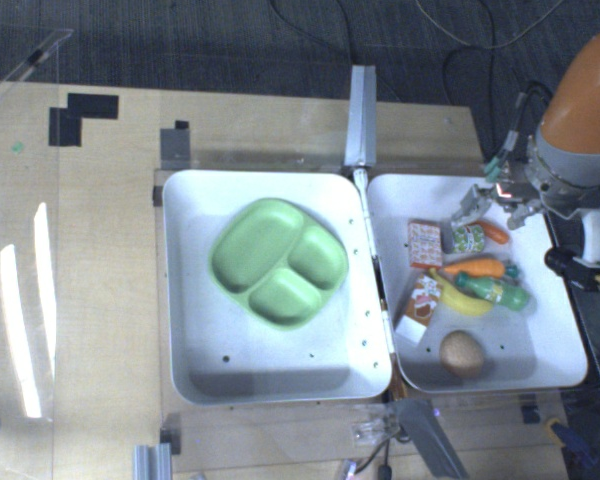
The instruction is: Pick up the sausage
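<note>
— Pale wood is what we see first: the desk (80,298) runs across under a dark carpet strip, with black tape marks near its far left corner. What do we have next?

— We have the left bin (190,368), white and shallow. We see a green tray (278,260) in it, three compartments, lying tilted toward the middle of the bin.

— And past the metal divider?

— We come to the right bin (540,353), where the small things crowd together. We see a red-and-white packet (425,244) by the near-left side, a brown-and-white pouch (423,300) just below it, and a carrot (473,267) lying across, touching a banana (467,302) and a green bottle (497,290). We see a brown potato (462,351) lower down, apart from the rest.

— Where is the sausage?

— We place the sausage (494,233) near the bin's upper edge, small and orange-red, beside a green-and-white pack (468,236).

— And the arm?

— We see it come in from the right, orange band high up. We find the jaws (504,200) just above the sausage, but whether they are parted or closed we cannot tell; nothing is seen between them.
</note>
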You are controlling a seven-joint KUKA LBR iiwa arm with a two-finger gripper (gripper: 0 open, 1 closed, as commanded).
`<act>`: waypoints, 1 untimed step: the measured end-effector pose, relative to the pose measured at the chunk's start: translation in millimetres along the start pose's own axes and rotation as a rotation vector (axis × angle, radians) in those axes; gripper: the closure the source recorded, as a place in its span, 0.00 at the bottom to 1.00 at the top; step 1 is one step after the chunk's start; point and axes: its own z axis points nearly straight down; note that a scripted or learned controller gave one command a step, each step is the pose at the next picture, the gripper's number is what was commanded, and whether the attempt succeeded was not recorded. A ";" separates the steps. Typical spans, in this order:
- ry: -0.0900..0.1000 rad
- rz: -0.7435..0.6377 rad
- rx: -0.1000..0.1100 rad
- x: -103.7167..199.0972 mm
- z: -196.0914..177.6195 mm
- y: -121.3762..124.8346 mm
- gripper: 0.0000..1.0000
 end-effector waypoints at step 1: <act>-0.001 0.137 -0.002 -61.9 63.0 24.1 0.00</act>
